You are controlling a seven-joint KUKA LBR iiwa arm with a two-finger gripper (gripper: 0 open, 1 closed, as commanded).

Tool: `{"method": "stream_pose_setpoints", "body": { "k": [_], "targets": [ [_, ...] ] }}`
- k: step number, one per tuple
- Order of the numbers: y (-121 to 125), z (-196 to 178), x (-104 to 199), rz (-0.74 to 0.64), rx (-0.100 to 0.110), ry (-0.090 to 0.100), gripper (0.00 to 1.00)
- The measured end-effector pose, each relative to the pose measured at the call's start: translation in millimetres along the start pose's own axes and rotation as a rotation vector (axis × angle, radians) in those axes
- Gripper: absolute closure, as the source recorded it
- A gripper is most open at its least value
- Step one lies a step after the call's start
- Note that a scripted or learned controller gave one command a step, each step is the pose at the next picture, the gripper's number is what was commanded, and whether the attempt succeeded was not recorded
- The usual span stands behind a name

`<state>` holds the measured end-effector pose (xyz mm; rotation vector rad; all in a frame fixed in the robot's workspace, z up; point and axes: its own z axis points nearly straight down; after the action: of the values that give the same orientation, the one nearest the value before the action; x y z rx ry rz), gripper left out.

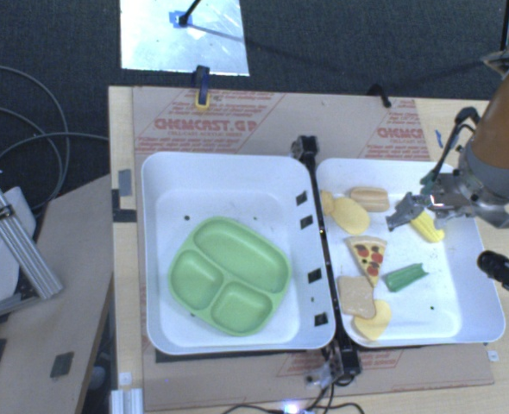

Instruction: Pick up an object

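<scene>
Right bin [470,322] | corn [426,227] just beside pincer [407,211]

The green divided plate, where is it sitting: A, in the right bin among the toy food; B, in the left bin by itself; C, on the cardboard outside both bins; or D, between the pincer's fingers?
B: the green divided plate lies flat on the floor of the left bin, while the pizza slice and the other toy foods lie in the right bin.
</scene>
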<state>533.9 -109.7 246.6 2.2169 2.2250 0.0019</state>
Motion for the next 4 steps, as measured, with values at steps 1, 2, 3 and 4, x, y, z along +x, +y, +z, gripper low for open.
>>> {"method": "stream_pose_setpoints", "body": {
  "k": [1, 2, 3, 4],
  "targets": [
    [-27.9, 153.0, 8.1, 0.003, 0.011, 0.002, 0.0],
    [-24.8, 146.2, 7.1, 0.003, 0.0, 0.0, 0.0],
    [7.8, 162.4, 16.8, -0.002, -0.003, -0.001, 0.0],
    [7.4, 125.3, 20.6, -0.001, -0.003, -0.001, 0.0]
  ]
}}
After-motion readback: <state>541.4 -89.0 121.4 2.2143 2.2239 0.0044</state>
